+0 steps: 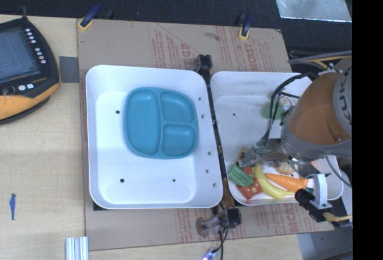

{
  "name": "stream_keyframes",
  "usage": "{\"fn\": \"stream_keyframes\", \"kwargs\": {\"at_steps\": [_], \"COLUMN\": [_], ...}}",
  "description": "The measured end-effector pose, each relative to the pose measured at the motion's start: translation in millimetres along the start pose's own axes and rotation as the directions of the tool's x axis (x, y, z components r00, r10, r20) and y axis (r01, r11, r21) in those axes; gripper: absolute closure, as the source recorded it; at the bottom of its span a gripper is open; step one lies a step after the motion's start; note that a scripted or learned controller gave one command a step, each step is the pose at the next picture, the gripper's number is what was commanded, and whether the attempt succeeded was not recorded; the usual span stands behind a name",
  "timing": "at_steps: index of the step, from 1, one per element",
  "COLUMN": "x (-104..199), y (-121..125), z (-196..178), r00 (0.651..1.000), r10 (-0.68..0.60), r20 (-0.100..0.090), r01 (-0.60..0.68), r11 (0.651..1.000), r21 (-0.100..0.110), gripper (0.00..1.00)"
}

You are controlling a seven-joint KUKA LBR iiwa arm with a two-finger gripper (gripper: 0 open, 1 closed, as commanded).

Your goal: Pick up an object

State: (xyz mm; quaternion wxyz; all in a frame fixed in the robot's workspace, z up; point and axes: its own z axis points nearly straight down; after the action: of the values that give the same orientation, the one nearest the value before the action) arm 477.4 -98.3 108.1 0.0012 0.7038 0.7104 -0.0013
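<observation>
The right white bin (239,91) holds a pile of toy food at its front: a yellow banana (269,186), an orange carrot (287,181), a dark green piece (240,175) and a red piece (249,191). A small pale green object (272,111) lies further back in the same bin. My arm, with its orange band (317,112), reaches in from the right and hangs over this bin. The gripper (263,154) points down just above the pile, near the green piece and the banana. The wrist hides most of it.
The left white bin (96,133) holds a blue divided plate (160,122). A teach pendant (21,67) lies on the bench at the far left. Blue clamps (90,17) hold the cardboard sheet at the back edge. Black cables (281,94) loop beside the wrist.
</observation>
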Motion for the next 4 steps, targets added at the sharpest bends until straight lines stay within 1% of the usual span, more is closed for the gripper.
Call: {"fn": "stream_keyframes", "kwargs": {"at_steps": [1,2,3,4], "x": [-0.9,-0.9,-1.8,-1.8], "y": [0.3,0.4,1.0,1.0], "z": [-9.9,-9.8,-20.1,-20.1], "r00": [1.0,1.0,1.0,1.0], "r10": [-0.005,-0.005,-0.008,-0.01], "r20": [0.001,0.001,0.003,0.004], "r01": [0.005,0.005,0.008,0.01], "r11": [1.0,1.0,1.0,1.0], "r21": [0.001,0.001,0.0,0.0], "gripper": [1.0,0.0,1.0,0.0]}}
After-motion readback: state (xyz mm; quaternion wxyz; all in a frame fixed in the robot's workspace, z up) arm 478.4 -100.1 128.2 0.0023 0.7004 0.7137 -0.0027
